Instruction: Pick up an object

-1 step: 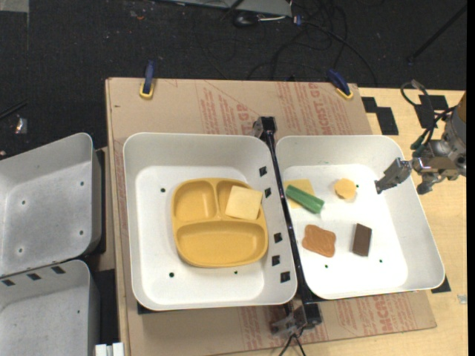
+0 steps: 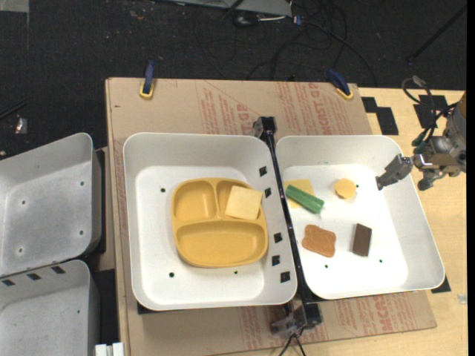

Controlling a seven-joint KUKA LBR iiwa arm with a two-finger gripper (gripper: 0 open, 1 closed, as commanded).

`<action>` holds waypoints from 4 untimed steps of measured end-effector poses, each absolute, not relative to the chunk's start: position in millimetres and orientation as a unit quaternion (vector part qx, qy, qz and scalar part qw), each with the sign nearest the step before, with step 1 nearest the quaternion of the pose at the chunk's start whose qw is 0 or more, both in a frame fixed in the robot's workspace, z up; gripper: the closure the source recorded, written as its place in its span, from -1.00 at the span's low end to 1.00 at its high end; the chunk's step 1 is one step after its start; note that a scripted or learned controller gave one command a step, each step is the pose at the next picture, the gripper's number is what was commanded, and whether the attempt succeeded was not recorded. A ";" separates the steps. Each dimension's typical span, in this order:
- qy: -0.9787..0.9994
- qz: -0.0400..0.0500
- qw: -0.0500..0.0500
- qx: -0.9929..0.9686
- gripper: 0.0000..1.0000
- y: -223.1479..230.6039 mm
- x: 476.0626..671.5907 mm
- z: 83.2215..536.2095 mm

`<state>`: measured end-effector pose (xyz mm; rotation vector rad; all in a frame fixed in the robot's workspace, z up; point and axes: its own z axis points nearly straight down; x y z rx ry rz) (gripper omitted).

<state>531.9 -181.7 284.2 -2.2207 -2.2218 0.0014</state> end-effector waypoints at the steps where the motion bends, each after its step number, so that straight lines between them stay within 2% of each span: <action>1: -0.707 0.001 0.001 -0.707 -1.00 -177.8 530.8 240.9; 3: -0.707 0.001 0.002 -0.708 -1.00 -169.5 525.2 149.5; 4: -0.707 0.000 0.000 -0.707 1.00 -169.8 526.4 161.9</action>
